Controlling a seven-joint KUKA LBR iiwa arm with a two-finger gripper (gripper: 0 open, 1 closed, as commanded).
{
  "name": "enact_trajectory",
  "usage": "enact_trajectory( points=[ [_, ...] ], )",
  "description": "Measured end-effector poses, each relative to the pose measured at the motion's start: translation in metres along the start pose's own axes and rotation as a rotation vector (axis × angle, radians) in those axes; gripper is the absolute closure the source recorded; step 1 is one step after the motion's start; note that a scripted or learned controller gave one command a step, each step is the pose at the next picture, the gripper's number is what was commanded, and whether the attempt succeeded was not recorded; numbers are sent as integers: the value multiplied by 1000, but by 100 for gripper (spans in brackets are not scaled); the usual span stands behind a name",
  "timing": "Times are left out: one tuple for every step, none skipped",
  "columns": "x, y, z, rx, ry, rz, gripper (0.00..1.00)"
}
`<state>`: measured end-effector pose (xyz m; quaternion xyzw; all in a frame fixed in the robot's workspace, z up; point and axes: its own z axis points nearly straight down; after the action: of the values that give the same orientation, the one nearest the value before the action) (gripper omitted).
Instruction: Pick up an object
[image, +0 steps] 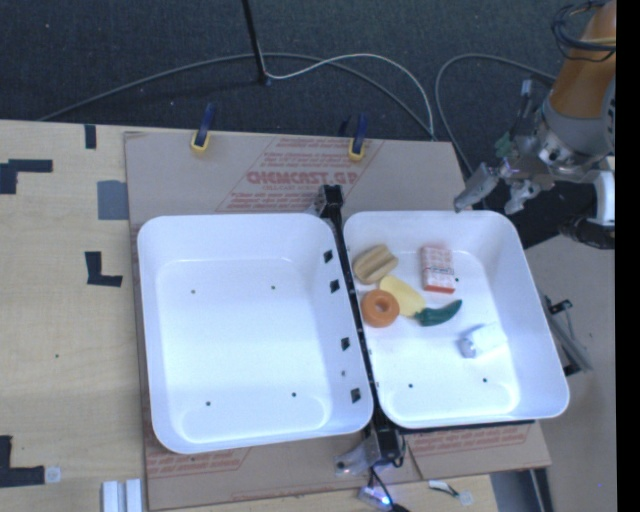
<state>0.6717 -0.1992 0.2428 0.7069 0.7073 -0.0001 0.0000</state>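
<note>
- Two shallow white bins sit side by side on the bench: the left bin (170, 260) and the right bin (520, 300), joined along a dark centre seam.
- The right bin holds a cluster of small objects in its far-left part.
- A tan bread-like piece (373, 263) lies nearest the seam, at the far side of the cluster.
- A pale yellow piece (403, 294) lies just near of it, touching an orange ring (380, 309) on its left.
- A small red-and-white box (437, 268) lies to the right of the bread-like piece, apart from it.
- A green pepper-like piece (438, 313) lies just near of the box and beside the yellow piece.
- A small grey-white item (472, 343) lies alone, nearer and to the right of the green piece.
- The gripper (493, 192) hangs outside the right bin, past its far-right corner, on the grey arm with the orange band (585, 70).
- Its two fingers (474, 190) stand apart, with nothing between them.
- All the objects lie well apart from the fingers, to the left and nearer; the red-and-white box is the closest of them.
- Two clamps with blue handles (205, 130) grip the far edge of the cardboard sheet (290, 180) under the bins.
</note>
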Motion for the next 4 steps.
enact_trajectory(
  points=[
    [0,0,-10,0,0,0,100],
    [64,-26,54,6,2,-4,100],
    [111,-62,158,6,2,-2,100],
    [52,-89,153,-2,-1,4,100]
  ],
)
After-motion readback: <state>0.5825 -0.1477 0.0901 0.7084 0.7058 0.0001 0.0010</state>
